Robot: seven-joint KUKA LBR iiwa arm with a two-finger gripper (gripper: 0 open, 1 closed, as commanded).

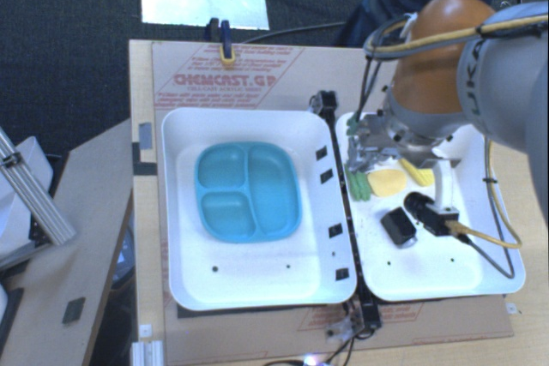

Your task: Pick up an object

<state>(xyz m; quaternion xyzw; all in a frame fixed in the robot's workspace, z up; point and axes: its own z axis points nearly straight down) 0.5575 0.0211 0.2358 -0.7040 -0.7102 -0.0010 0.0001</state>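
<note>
I am watching the gripper (367, 152) hanging low in the right bin (429, 279), up against the dividing wall between the two bins, and I cannot tell from this slanted view whether it is gripping anything. The objects it could take are lying just beside it: a yellow piece (388, 181) right next to the gripper toward the bin's middle, a green piece (358, 185) pressed close to the dividing wall beneath the gripper, a second yellow strip (419, 174) a little further toward the bin's middle, and a black block (399, 226) nearer the front of the bin. I am judging the crowding as the main risk: the green and yellow pieces are sitting so close together that a grab could catch both or push one aside. The wall is also very near, so the gripper could be scraping it instead of settling around the green piece. The blue divided plate (249, 191) is sitting in the left bin (206, 283), well apart from the gripper and out of harm's way. A cable (489, 240) is trailing across the right bin's front, and I am worrying it might snag the black block.
</note>
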